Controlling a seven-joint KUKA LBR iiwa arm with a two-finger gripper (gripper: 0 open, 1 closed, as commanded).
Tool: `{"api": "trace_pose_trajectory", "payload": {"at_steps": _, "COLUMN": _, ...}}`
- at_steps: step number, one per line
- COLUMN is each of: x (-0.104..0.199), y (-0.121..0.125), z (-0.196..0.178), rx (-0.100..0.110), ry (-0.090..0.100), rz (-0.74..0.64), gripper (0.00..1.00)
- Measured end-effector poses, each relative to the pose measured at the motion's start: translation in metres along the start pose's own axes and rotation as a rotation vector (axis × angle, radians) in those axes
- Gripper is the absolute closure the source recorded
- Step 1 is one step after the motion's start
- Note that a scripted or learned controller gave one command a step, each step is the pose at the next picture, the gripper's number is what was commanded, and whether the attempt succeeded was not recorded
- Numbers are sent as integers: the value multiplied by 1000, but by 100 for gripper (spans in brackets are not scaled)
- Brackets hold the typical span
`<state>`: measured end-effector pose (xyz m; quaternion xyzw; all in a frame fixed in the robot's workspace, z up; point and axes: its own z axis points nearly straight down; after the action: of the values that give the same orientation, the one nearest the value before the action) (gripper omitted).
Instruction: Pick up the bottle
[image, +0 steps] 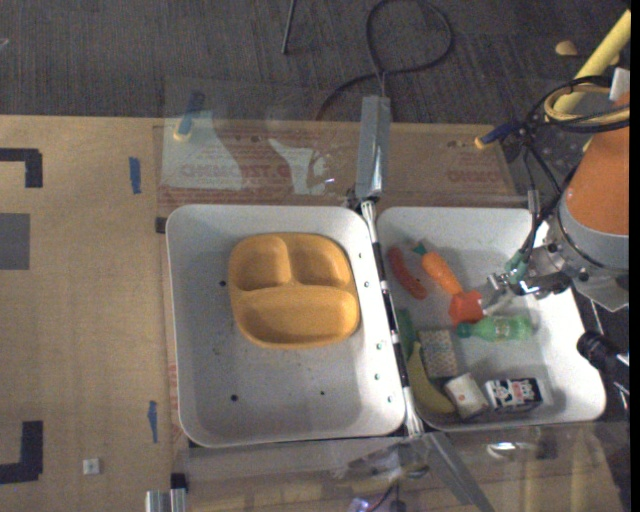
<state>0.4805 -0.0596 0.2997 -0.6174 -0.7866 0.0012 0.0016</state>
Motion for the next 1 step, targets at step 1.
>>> {"api": "trace_pose_trajectory", "payload": {"at_steps": 1, "x": -25, "y": 94, "z": -69, "rx": -3, "ry": -2, "rz": 49, "gripper": 100}}
